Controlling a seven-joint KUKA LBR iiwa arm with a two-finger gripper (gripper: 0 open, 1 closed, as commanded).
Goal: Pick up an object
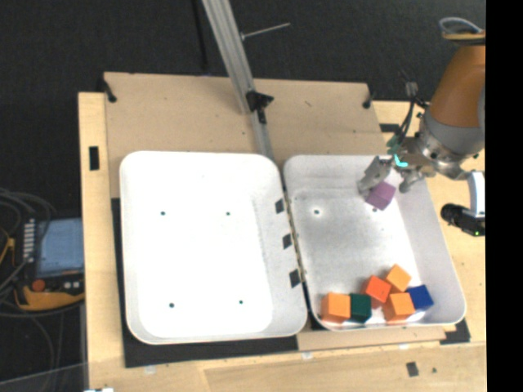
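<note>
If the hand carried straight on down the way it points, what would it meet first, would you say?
Probably the bare floor of the right bin; the hand has a purple block at its tips, though height is unclear.

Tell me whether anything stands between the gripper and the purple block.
Nothing visible does. The purple block sits right at the tips of the gripper, above the right bin; the other blocks cluster at its near edge, well apart.

Gripper (pixel 384 183) grips purple block (pixel 381 194) (right bin (pixel 343 227)).
</note>
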